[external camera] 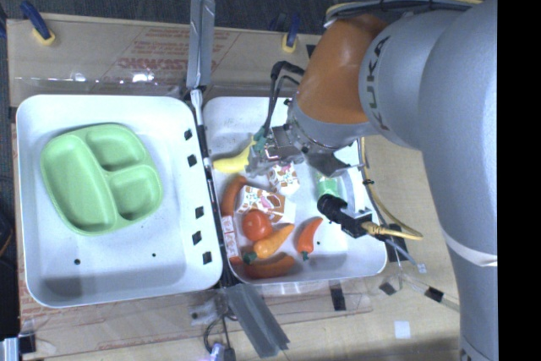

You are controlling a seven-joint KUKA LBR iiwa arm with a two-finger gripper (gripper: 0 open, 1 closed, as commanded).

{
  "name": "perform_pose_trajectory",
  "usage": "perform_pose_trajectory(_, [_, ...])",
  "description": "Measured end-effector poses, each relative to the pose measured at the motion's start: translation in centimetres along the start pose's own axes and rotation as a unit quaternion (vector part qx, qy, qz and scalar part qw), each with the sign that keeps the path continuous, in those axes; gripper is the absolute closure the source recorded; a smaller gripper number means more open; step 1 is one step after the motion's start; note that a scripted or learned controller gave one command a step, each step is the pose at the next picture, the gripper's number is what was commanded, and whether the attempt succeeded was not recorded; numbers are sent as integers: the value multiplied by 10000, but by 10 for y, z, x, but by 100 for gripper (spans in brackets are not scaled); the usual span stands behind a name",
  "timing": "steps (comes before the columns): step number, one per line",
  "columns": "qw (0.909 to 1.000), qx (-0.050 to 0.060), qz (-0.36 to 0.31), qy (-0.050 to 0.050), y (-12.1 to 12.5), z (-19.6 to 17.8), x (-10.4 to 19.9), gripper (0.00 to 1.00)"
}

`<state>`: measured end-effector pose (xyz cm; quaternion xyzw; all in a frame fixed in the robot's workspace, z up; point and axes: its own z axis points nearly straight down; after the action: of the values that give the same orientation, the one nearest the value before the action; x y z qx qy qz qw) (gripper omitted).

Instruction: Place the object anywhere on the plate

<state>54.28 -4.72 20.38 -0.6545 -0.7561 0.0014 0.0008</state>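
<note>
Camera view: arm (pixel 397 80) comes in from frame right and hangs over the right bin (pixel 221 116), wrist low among the clutter. End effector (pixel 272 146) sits at approx centre frame, just above the pile; can't tell if it's apart or together, the wrist housing and cables mask it. Nothing visibly clamped.

Target obj isn't named. Candidates all lie in the right bin: banana (pixel 230 162) at its left wall, printed cartons (pixel 264 200) mid-bin, tomato (pixel 256 225), orange pepper (pixel 273 243), red pepper (pixel 307 237), a long red chilli (pixel 269 268) along the lower edge, a green item (pixel 328 184) near the wrist. Plate (pixel 101 176) is green, 3 compartments, in the left bin, well apart from the pile.

Risks, as I judge them:
- Items touch/overlap, so a grab could catch 2 things or nudge a neighbour away.
- Round tomato and tapered peppers prob slip out w/ an off-centre pinch.
- Banana hugs the wall; poor clearance for a grasp there.
- Carry must cross the divider between bins; a loose hold may drop short of the plate.

Hard to read: bin's upper right under the arm, the green item's shape, black part at lower right.
</note>
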Motion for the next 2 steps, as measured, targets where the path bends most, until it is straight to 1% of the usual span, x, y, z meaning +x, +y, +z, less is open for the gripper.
perform_pose_trajectory(1, [9984, 9, 564, 8, -5, -62, -23, 100])
perform_pose_trajectory(2, [9865, 24, -1635, 13, -47, 15, 77, 100])
